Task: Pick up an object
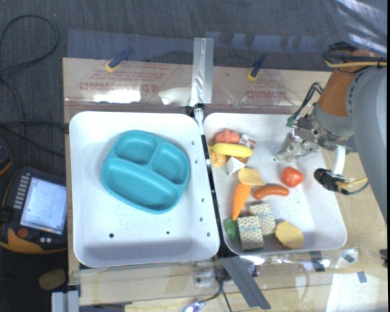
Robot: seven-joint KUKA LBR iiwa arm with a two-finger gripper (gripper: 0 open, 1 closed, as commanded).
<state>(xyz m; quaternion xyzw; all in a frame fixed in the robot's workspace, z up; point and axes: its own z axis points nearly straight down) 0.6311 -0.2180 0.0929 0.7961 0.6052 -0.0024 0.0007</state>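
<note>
Gripper (298, 143) metallic, above round red tomato (292, 176), glossy white bin (325, 236).

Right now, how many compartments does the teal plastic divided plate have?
3. The teal plastic divided plate in the left white bin has two smaller compartments toward the top and one long one along the bottom-left.

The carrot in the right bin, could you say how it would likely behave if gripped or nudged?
The carrot looks like stiff, glossy toy plastic, so probably light and somewhat slippery. Its tapered, rounded shape may roll or pivot when pushed, though the sausage touching it could block that.
</note>
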